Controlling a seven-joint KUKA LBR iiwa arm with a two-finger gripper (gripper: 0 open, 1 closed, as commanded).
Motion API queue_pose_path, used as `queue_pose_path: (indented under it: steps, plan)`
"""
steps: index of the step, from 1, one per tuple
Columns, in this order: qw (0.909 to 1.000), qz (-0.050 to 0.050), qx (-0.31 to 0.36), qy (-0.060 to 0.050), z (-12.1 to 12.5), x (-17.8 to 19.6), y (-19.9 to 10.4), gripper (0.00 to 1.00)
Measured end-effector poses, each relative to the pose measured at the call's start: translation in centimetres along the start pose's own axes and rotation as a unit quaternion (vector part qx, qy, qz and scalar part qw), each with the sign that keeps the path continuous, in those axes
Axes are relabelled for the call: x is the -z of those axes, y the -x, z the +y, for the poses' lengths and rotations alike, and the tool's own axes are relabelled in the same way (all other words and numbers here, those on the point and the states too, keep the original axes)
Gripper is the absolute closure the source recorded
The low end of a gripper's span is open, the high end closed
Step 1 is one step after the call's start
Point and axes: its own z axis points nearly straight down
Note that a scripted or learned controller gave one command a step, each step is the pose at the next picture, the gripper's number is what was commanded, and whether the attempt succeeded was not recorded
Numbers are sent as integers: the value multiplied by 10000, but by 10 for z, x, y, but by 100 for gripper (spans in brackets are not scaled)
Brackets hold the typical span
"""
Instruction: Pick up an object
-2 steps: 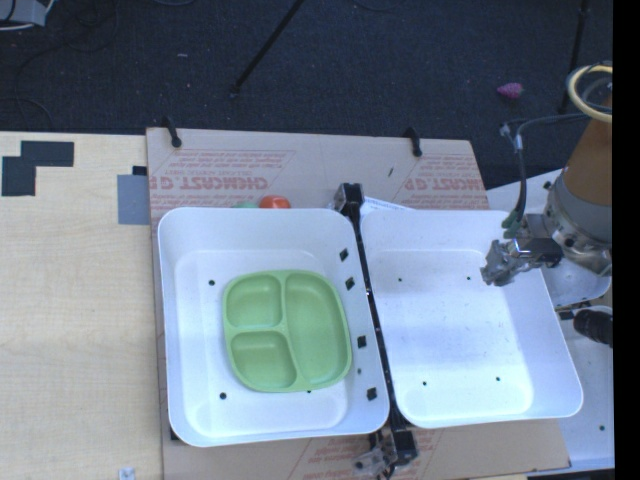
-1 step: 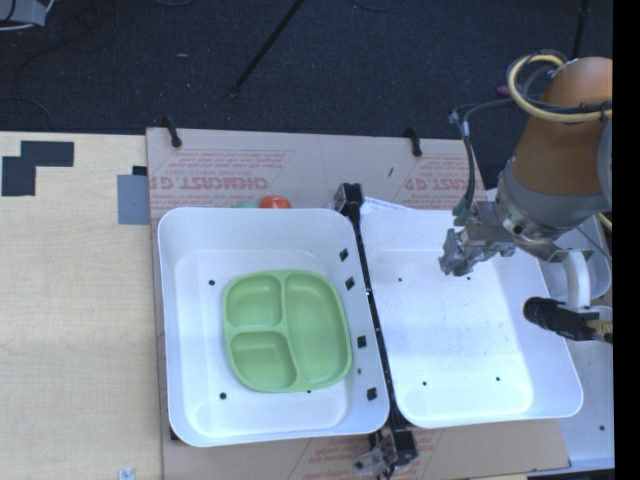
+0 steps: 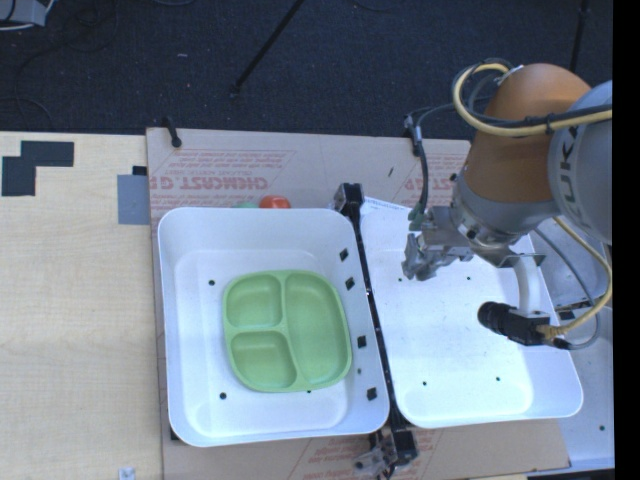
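Observation:
A light green divided plate [image 3: 286, 330] with three compartments lies flat in the left white bin [image 3: 190, 268]. My gripper [image 3: 424, 260] hangs over the upper left part of the right white bin [image 3: 480, 388], just right of the divider between the bins. It sits well to the right of the plate and apart from it. Nothing shows under the gripper on the bin floor.
A small orange-red object [image 3: 274, 203] and a bit of green [image 3: 244, 205] peek over the left bin's far rim. A black cable fitting [image 3: 512, 322] hangs over the right bin. Black clamps [image 3: 350, 200] run along the divider. Cardboard lies beneath both bins.

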Motion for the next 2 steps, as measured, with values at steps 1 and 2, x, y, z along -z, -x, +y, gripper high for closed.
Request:
queue_pose_path:
  steps: [1,2]
  plan:
    - [10000,-1,5,0,11,-16,-57,100]
    - [10000,-4,4,6,22,-31,-111,100]
